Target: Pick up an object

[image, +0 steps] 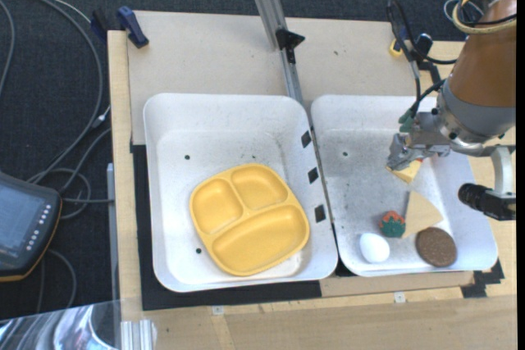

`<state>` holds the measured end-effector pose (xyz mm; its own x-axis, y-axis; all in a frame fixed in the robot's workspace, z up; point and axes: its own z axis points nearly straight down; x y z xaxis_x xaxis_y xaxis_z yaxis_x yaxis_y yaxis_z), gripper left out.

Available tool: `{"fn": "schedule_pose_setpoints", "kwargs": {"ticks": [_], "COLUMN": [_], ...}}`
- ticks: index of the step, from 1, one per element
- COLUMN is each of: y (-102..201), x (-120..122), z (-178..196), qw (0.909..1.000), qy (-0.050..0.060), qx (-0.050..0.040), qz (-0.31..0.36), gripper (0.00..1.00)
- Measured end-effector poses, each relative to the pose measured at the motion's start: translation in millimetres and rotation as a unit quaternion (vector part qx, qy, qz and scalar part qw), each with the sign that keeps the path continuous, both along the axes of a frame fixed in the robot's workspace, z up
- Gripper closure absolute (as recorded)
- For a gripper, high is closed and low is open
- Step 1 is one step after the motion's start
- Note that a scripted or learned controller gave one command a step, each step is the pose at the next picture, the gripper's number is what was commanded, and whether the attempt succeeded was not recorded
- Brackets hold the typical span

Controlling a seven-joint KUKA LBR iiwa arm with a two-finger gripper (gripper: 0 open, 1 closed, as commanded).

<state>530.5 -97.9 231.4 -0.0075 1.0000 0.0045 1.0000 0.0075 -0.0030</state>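
My gripper point(408, 153) hangs over the upper middle of the right bin point(353, 176). A small yellow block point(404, 172) sits right under its tip, touching or nearly touching it; I cannot see whether it is gripped. Nearer the front lie a pale yellow wedge point(423, 210), a small green and red toy point(393, 224), a white egg point(375, 247) and a brown round cookie point(435, 246).
The left bin point(164, 143) holds a yellow divided plate point(248, 217). A slanted metal pole point(271, 4) comes down to the gap between the bins. Cables and a black fitting point(488, 201) hang by the right bin's right rim.
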Motion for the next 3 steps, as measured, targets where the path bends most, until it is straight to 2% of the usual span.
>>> {"fn": "schedule_pose_setpoints", "kwargs": {"ticks": [2, 3], "y": [109.3, 160.4], "x": [-23.1, -33.1], "z": [18.1, 1.3], "qw": [1.0, 1.0], "qy": [0.0, 0.001], "qx": [-0.0001, -0.0009], "qz": [0.0, 0.0], "gripper": [1.0, 1.0]}}
